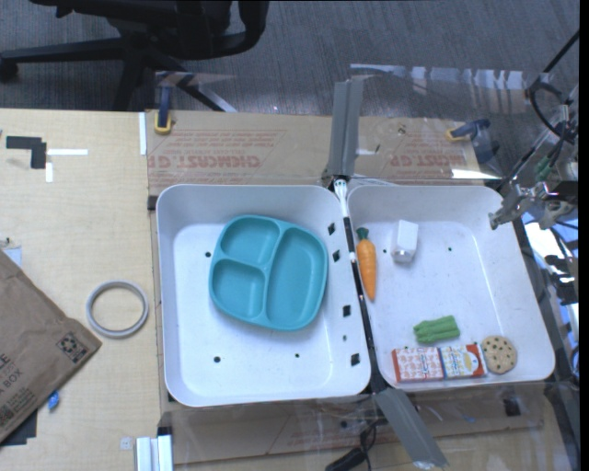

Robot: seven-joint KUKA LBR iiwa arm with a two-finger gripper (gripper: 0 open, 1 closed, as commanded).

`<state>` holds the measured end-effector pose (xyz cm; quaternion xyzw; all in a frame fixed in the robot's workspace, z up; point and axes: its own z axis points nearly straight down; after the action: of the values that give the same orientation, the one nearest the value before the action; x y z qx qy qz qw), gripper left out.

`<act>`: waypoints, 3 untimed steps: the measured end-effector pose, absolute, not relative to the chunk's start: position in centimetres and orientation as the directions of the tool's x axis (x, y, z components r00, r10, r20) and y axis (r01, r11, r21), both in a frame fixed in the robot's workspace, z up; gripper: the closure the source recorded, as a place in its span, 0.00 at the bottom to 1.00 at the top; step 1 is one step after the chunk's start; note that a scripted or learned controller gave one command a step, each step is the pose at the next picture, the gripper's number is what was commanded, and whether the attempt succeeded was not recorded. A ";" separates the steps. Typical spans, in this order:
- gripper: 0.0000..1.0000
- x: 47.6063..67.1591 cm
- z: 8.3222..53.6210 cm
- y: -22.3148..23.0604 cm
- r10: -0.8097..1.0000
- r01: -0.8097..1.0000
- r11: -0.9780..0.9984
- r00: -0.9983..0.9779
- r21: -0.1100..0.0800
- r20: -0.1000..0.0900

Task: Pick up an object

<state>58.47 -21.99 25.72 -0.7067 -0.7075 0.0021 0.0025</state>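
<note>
Your cardboard box [32, 354] runs off the left edge. Office chair [147, 28] cropped at top. Print on the two snack packs [439, 362] too small to read.

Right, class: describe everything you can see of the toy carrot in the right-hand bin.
The carrot is a small toy, seemingly plastic, with a smooth orange body tapering to a point and a short green top. It lies flat on the floor of the right bin, hard against that bin's left wall, green end toward the far side and tip pointing toward the camera. Nothing else touches it; the white block sits apart to its right.
</note>
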 end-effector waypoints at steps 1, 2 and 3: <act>0.00 57.9 25.5 -11.2 1.000 1.000 0.022 -0.022 -0.007 0.000; 0.00 58.1 25.6 -13.1 0.982 0.982 -0.189 0.189 -0.006 -0.003; 0.00 60.3 9.8 -9.6 0.982 0.982 -0.190 0.190 -0.005 -0.001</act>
<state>60.31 -9.63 9.83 -0.7715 -0.6363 0.0020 0.0014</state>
